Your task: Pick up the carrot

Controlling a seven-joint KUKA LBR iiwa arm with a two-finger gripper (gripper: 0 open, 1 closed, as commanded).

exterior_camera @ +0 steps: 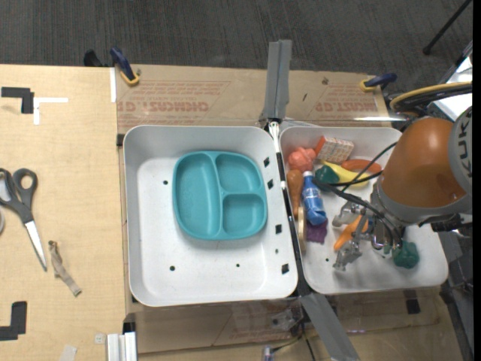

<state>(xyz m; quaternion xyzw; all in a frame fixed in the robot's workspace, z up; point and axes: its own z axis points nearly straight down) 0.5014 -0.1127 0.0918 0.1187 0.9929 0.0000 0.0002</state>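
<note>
Scissors (22,205) lie on the desk (68,164) at the far left of the frame. The left bin (143,277) at centre holds a teal divided plate (219,194). In the right bin (376,280), a blue bottle (313,204) lies along the left side, with a green and yellow toy (336,174) above. The pincer (350,241) is low at the bin's middle, its fingers pinching the small orange carrot (346,237). A green toy (406,255) sits at lower right
</note>
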